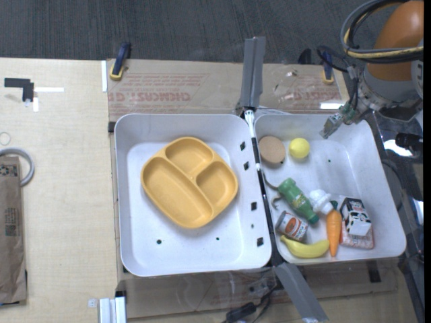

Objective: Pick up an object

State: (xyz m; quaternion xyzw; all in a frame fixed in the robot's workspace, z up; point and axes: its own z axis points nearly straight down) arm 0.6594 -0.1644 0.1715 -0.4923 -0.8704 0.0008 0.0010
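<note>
The right bin holds a tan round cookie-like disc, a yellow ball, a green bottle with a white cap, a small can, a banana, a carrot and a small milk carton. My gripper hangs over the bin's far right corner, above and to the right of the yellow ball, apart from every object. Nothing shows between its fingers.
The left bin bears a yellow three-part divided plate. A grey divider bar rises between the bins at the back. Cardboard lies behind both bins. The arm's cables loop at the top right.
</note>
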